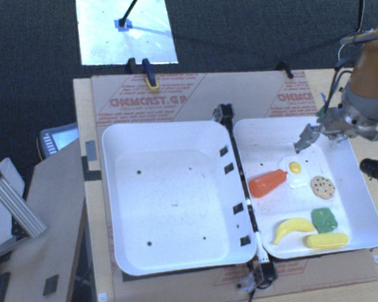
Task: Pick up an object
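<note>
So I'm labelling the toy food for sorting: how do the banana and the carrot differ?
The banana is yellow and curved; the carrot is orange-red and straight, tapering to one end. The banana lies near the bin's front edge, beside a green piece; the carrot lies further back, close to the fried egg. Both rest in the right bin, untouched by the tool.

Dark carpet floor (25, 56) behind bench. Shiny square metal sheet (126, 28) lies on floor near bench far edge. Bench top covered by brown printed cardboard (171, 93), red lettering. At bench left edge, tan side surface (48, 223), aluminium profile bar (6, 191), small screen device (56, 139).
</note>
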You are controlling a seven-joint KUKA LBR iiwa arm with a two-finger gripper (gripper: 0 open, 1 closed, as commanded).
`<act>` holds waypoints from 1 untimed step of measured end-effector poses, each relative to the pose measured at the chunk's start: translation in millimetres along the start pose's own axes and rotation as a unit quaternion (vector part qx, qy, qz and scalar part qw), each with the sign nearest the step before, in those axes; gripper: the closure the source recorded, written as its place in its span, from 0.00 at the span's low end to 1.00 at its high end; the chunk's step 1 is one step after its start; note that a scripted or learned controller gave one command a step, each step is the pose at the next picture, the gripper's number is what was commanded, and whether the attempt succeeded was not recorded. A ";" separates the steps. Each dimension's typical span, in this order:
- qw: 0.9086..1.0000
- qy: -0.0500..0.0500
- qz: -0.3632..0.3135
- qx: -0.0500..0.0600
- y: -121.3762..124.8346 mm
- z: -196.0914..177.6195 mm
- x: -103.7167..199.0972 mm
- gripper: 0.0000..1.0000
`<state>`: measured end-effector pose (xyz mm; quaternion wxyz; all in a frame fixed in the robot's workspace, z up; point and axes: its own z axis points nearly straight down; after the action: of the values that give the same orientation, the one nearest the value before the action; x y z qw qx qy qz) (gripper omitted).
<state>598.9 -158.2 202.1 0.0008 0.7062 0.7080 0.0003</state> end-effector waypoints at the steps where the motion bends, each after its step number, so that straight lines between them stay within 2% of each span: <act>1: 1.000 0.000 -0.005 -0.005 13.5 -81.8 76.2 0.00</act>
<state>612.1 -82.0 283.9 0.0038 0.7030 0.7112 0.0038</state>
